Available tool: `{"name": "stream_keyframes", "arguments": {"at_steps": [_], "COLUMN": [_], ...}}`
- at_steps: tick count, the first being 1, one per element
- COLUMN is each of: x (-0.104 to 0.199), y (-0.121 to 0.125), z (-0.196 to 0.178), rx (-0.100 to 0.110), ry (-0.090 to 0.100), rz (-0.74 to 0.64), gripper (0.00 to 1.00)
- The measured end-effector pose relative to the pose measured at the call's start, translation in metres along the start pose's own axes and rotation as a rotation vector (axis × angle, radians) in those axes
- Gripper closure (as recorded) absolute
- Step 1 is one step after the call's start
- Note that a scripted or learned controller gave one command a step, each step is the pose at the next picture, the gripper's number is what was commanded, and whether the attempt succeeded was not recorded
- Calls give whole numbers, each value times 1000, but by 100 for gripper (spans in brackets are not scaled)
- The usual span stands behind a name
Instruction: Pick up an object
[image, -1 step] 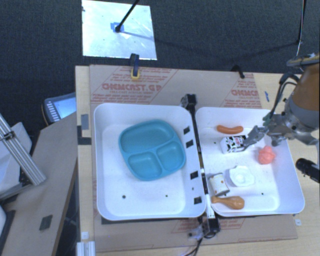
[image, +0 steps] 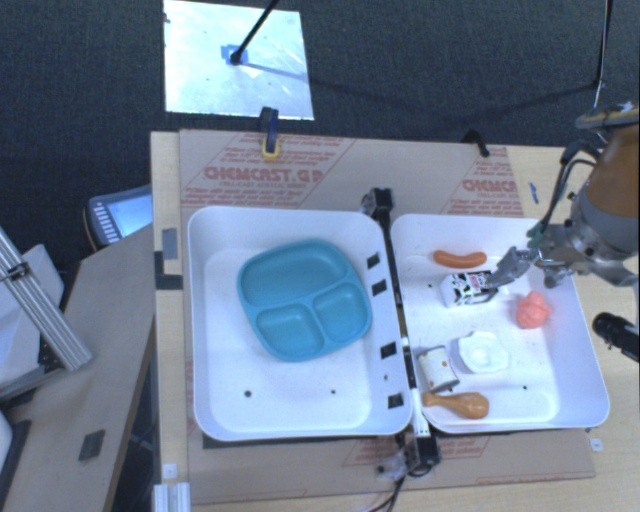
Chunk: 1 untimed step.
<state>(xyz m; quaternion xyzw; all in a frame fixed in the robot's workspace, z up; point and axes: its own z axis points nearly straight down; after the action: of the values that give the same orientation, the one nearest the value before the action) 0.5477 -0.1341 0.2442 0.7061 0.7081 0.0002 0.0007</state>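
Observation:
My gripper (image: 503, 272) reaches in from the right and hangs low over the right bin (image: 575, 395). Its tip is right at the right end of a small black and white object (image: 463, 288) lying in the bin's upper middle; whether they touch is unclear. An orange sausage (image: 459, 258) lies just behind that object. A pink lump (image: 533, 311) sits to the gripper's lower right. Nearer the front are a white cup (image: 481, 352), a small brown and white block (image: 435, 368) and a tan drumstick (image: 460, 404).
The left bin (image: 215, 400) holds a blue divided plate (image: 303, 312). A black divider (image: 392, 300) runs between the two bins. The grey arm (image: 605, 215) with its cables stands over the right bin's far right corner.

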Motion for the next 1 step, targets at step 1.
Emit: {"name": "stream_keyframes", "arguments": {"at_steps": [1], "x": [1], "y": [6], "z": [61], "rx": [5], "ry": [2], "rz": [2], "gripper": [0]}}
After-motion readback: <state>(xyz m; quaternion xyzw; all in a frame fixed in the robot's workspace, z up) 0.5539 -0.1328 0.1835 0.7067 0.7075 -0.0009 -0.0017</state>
